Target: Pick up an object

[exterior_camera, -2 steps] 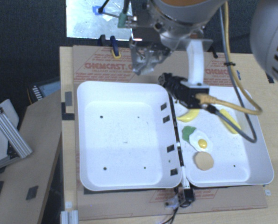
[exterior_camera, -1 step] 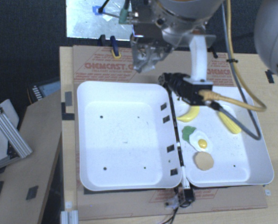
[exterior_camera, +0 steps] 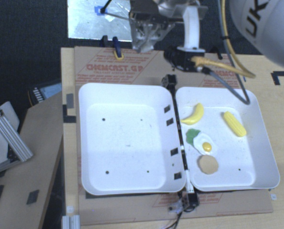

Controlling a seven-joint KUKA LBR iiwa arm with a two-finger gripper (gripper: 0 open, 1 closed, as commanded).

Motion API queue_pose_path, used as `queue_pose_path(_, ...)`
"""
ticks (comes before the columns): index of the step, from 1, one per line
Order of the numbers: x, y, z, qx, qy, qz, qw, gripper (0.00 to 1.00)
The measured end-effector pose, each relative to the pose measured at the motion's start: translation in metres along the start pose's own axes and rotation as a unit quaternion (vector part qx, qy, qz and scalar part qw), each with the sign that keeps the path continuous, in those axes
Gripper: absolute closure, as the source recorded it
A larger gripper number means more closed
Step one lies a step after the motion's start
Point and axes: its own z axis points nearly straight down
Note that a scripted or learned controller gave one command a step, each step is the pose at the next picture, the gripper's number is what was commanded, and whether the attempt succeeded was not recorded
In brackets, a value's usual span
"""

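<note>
End effector point(exterior_camera: 144, 37) hangs above the table's point(exterior_camera: 36, 128) far edge, beyond the left bin point(exterior_camera: 89, 142); its opening cannot be told. Banana point(exterior_camera: 193, 113), corn point(exterior_camera: 234, 123), egg point(exterior_camera: 205, 144) and cookie point(exterior_camera: 208, 164) lie in the right bin point(exterior_camera: 261, 166).

A: What supports the scene?
B: A tan wooden bench point(exterior_camera: 46, 128), with brown printed cardboard point(exterior_camera: 118, 67) on it.
A: And beyond?
B: Dark carpeted floor point(exterior_camera: 27, 32); an aluminium rail point(exterior_camera: 8, 132) at left.
</note>
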Motion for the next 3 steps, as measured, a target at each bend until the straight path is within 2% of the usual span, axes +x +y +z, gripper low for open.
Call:
queue_pose_path(1, 0.001, -0.081, 0.137, 0.009, -0.003, -0.003, 1.0, 1.0)
queue_pose_path(2, -0.061, -0.007, 0.131, -0.002, -0.001, 0.003, 1.0, 1.0)
queue_pose_path(3, -0.024, 0.091, 0.055, -0.008, 0.002, -0.003, 1.0, 1.0)
